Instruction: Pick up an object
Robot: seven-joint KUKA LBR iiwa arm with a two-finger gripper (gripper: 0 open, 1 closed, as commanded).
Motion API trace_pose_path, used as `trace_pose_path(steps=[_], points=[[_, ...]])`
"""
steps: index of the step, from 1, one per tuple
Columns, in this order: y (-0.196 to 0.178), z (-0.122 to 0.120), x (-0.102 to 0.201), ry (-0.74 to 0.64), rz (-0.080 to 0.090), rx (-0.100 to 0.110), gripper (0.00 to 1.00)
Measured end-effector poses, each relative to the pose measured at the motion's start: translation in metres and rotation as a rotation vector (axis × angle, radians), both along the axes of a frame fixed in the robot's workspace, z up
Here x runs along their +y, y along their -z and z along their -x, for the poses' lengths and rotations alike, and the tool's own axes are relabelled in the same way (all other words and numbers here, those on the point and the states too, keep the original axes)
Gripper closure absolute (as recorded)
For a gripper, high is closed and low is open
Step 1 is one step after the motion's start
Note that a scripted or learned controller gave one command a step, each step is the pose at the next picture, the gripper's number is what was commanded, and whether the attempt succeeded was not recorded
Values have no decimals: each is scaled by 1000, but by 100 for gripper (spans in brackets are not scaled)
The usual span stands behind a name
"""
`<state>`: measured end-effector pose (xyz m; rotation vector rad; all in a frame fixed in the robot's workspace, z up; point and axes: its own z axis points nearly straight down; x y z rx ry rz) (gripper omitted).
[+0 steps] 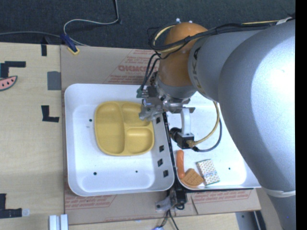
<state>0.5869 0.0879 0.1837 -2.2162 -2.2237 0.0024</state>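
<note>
Divided tray (123, 128) in left bin (79, 143); carrot (180, 160), cracker (193, 178) and packet (208, 171) at near end of right bin (233, 169); end effector (152, 110) over tray's right edge.

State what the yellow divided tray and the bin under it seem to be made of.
Yellow divided tray: most likely molded plastic with a smooth, slightly glossy finish, judging by its uniform color, rounded compartment walls and soft highlights. Left bin: probably thin white formed plastic, given its rounded corners and faint sheen, though painted metal cannot be ruled out.
</note>
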Motion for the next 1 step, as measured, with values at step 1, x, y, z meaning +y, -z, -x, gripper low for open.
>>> trace_pose_path(steps=[1], points=[[0,0,0,1,0,0,0]])
